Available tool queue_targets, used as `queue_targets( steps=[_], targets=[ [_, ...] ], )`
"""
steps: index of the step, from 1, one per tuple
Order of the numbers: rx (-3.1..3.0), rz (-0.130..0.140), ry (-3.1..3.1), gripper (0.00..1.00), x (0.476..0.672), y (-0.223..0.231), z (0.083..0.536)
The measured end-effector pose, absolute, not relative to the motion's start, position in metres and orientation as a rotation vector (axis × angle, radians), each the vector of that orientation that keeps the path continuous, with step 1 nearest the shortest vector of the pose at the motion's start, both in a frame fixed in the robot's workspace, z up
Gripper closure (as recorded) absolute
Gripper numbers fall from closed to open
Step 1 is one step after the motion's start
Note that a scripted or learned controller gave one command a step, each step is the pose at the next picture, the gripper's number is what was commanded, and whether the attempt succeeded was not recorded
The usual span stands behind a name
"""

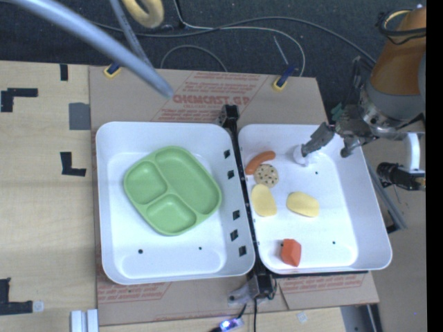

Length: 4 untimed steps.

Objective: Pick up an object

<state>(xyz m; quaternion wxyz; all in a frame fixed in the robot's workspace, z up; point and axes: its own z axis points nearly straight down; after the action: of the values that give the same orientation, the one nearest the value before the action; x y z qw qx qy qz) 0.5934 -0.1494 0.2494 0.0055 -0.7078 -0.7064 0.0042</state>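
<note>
Two white bins [111, 185] on cardboard [208, 92]; wooden bench [41, 206]; dark floor [291, 12].

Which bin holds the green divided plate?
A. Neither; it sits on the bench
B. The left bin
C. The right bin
B: the green divided plate lies inside the left bin, while the right bin holds the small food items.

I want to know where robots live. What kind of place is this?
Probably a robot testing lab: a robot arm reaches over two white bins, with toy food, a green plate and loose cables around.
</note>
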Motion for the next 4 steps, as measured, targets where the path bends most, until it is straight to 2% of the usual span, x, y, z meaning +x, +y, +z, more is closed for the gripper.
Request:
queue_targets(
  steps=[1,2,4],
  targets=[
    [-2.219,0.002,-2.222,0.0,0.596,-0.149,0.257],
    [-2.218,0.006,-2.22,0.0,0.59,-0.147,0.212],
    [-2.216,0.008,-2.219,0.0,0.603,-0.143,0.093]
  ],
)
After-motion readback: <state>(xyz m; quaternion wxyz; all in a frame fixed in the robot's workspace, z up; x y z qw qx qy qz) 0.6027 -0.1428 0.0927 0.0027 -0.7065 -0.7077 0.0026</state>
